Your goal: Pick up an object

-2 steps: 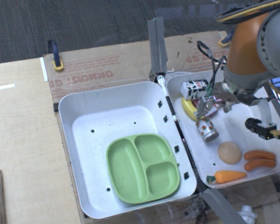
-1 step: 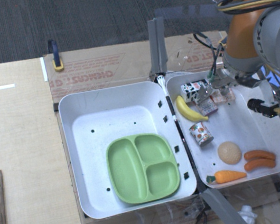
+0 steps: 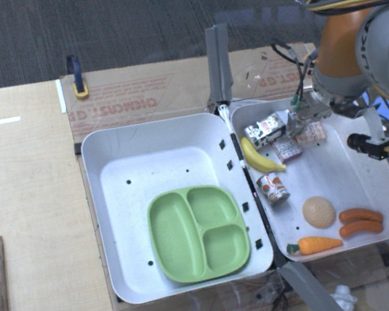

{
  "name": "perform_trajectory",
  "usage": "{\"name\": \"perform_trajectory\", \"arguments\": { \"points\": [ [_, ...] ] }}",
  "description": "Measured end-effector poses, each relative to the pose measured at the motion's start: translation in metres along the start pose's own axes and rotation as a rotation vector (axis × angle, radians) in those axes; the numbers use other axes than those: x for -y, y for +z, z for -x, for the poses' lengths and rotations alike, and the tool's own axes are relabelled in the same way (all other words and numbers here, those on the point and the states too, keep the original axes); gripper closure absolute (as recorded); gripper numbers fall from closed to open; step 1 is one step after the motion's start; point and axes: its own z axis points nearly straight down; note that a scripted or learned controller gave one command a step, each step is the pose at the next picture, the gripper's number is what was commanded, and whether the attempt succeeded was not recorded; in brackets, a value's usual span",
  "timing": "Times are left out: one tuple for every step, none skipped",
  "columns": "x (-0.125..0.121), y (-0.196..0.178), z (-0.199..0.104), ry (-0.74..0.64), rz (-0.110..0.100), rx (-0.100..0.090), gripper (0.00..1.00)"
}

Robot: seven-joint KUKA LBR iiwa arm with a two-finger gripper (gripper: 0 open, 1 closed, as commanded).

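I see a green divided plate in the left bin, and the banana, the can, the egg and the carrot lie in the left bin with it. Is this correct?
Not quite. The camera view shows the green divided plate in the left bin, but the banana, can, egg and carrot lie in the right bin.

2 white bins (image 3: 106,204), 1 green plate (image 3: 197,232), 1 banana (image 3: 258,158), 1 can (image 3: 273,189), 1 carrot (image 3: 318,244), 2 sausages (image 3: 359,216), 1 egg (image 3: 318,212)

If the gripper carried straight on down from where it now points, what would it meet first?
Most likely the small packets at the back of the right bin, under the gripper; depth is hard to judge.
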Motion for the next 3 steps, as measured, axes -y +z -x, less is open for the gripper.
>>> {"name": "perform_trajectory", "arguments": {
  "points": [
    [0.006,0.009,0.053,-0.420,0.006,-0.002,1.00],
    [-0.013,0.011,-0.001,-0.262,0.004,-0.001,1.00],
    [0.010,-0.107,-0.074,-0.183,-0.009,-0.009,1.00]
  ]
}}
